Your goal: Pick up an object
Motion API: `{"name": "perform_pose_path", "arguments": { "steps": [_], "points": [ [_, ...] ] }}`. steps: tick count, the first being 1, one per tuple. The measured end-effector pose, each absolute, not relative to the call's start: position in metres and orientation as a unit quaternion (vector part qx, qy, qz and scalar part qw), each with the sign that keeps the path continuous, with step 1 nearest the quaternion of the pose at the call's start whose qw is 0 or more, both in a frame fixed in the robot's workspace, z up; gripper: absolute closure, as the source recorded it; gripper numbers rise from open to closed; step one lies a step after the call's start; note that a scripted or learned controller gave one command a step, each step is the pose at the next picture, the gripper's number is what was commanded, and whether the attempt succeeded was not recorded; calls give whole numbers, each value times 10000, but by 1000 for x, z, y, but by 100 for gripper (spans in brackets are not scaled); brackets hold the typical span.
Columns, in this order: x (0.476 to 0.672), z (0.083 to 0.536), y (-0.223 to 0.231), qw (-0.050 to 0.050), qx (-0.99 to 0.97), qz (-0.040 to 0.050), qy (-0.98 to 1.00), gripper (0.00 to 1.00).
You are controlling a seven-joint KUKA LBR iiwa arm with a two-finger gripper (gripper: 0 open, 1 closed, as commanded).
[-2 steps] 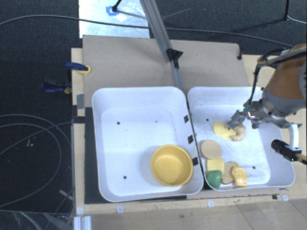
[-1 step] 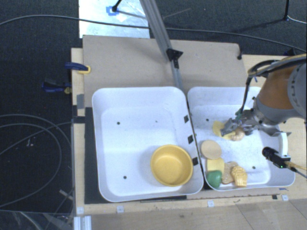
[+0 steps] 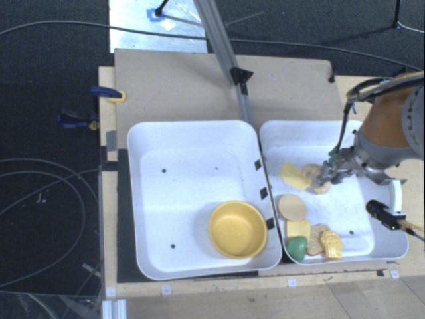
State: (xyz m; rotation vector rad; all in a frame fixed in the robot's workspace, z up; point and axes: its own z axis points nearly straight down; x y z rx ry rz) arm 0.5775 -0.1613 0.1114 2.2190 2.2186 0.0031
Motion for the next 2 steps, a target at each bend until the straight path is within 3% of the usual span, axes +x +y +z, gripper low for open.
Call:
{"name": "perform_pose_path", "arguments": {
  "steps": [1,2],
  "points": [
    [584,173,-157,26,7050,15,7092,100],
    [578,227,-164,27,7062,14,7080,100]
  ]
}}
